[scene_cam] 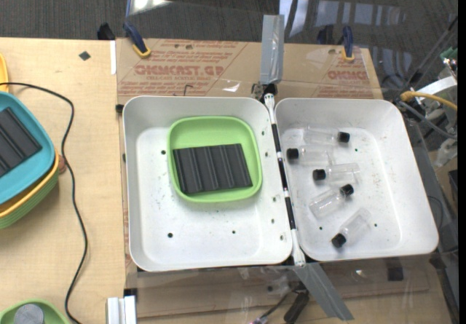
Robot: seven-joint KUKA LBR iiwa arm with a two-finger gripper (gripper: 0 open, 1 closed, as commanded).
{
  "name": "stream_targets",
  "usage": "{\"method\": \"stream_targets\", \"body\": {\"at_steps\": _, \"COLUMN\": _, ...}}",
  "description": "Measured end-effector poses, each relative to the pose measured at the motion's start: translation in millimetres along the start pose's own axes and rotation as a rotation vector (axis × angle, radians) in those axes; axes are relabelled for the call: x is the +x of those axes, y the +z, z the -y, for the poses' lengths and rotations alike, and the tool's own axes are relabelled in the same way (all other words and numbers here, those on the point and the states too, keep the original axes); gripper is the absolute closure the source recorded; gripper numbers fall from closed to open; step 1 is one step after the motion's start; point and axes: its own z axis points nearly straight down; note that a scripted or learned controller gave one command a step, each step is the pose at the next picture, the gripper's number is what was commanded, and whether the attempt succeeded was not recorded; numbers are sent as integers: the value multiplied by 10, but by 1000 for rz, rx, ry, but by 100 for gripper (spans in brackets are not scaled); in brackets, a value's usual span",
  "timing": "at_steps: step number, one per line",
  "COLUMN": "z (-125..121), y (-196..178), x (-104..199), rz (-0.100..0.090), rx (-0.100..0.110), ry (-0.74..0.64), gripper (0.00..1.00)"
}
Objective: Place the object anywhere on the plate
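Five clear vials with black caps (331, 188), lying loose in the right white bin (408, 170): one at 12 o'clock of the cluster with cap near the bin's upper middle, one at 9 o'clock close to the dividing rim, one at centre, one just below it, one at 6 o'clock with cap toward the near wall; all on their sides, mostly apart from one another. Green square plate (247, 133) in the left white bin (145, 228), set toward 12 o'clock of that bin, bearing a dark ribbed rectangular pad (213, 168) that covers its middle and lower part. Vials well apart from the plate, separated by the two adjoining bin rims. Brown cardboard sheet (189, 64) under both bins, at 12 o'clock, held by clamps. Stacked teal and yellow trays (33, 177) at 9 o'clock on the wooden bench (58, 271), with a black cable (79, 191) looping past. Gripper state: impossible to tell.
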Motion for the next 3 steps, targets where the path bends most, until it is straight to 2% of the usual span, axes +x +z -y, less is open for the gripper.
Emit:
{"method": "stream_targets", "body": {"at_steps": 1, "z": -66, "y": 29, "x": -105, "rz": 1, "rx": 1, "ry": 4, "gripper": 0}}
{"method": "stream_targets", "body": {"at_steps": 3, "z": 3, "y": 143, "x": -268, "rz": 1, "rx": 1, "ry": 5, "gripper": 0}}
